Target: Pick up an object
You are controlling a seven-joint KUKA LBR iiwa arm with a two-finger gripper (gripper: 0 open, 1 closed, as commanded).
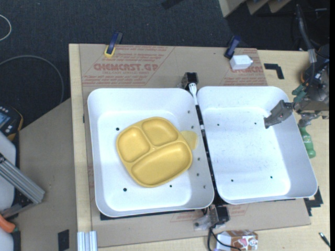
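The tool [277, 115] sits high at the right side of the right-hand bin [246, 192], just inside that bin's right wall, with a dark grey finger [276, 116] reaching leftward over the speckled white floor. Whether the tool is spread or pressed together cannot be told from this angle, and nothing shows in its grip. Behind it, toward the right edge, there is a tangle of grey and green hardware, and a green cylindrical part [308, 143] hangs just below and right of the tool along the bin's rim.

Well away to the tool's left, across the divide between the two bins, lies the yellow divided plate [154, 151]. It rests flat on the floor of the left-hand bin [104, 192], three compartments facing up: two smaller ones on the far side, one long one nearer the camera. A pale yellow piece [190, 138] peeks out from under the plate's right edge, on the side closest to the tool.

Both bins sit on a cardboard sheet [157, 61] spread over the surface. Farther from the camera than the tool and off to its left, a small white block [241, 62] lies on the cardboard, with a blue clamp [232, 47] just beside it. Farther left still, a blue and yellow clamp [112, 45] grips the cardboard's far edge.
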